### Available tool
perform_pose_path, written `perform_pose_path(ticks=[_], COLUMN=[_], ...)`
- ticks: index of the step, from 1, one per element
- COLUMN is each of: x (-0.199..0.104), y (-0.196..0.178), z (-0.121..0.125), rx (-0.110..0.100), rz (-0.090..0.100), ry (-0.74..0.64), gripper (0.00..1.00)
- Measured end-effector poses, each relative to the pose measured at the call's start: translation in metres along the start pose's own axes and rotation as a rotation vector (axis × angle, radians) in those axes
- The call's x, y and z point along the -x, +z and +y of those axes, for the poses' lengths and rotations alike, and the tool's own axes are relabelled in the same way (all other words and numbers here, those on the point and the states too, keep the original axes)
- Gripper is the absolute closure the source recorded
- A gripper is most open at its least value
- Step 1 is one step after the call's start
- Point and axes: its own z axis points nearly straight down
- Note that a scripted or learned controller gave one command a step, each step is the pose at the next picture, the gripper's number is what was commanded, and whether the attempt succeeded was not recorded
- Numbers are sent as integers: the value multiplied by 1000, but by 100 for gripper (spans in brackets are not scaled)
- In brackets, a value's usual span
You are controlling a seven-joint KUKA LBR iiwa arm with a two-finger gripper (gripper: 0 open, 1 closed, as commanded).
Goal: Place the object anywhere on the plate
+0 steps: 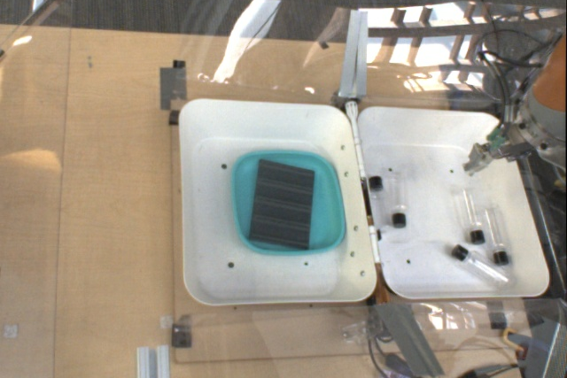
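Lying flat on the square teal plastic plate (330, 217) is the dark grey ribbed rectangular block (282, 204), its long sides running roughly from the far edge toward the near edge of the plate with a slight tilt. It rests wholly within the plate's rim, a little left of the plate's middle, with teal showing on every side of it. The plate sits near the centre of the left shallow white bin (204, 190), which stands on the pale wooden bench (89, 190).

Just beside this bin, touching along a shared edge, is the right shallow white bin (425, 137). Several small clear plastic vials with black caps are scattered on its floor. One short vial (376, 183) lies close to the bin's left edge, and another (398, 218) lies a little nearer the front edge. Toward the bin's right edge, two longer vials (473, 217) (498, 240) lie almost side by side, caps toward the front. One more vial (479, 265) lies aslant by the front right corner, its cap pointing left.

Above the far right part of this bin, the two-finger gripper (478, 158) reaches in from the right at the end of the grey arm (540, 115). Its tip hangs over the bin floor, well apart from the plate and from the block. Whether the fingers are apart or together cannot be told at this size, and nothing can be made out between them.
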Motion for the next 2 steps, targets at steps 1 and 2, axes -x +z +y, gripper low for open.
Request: perform_pose_path(ticks=[1, 2], x=[-56, -113], y=[8, -50], z=[-47, 30], rx=[-3, 2], rz=[2, 1], ry=[-25, -115], gripper=[100, 100])
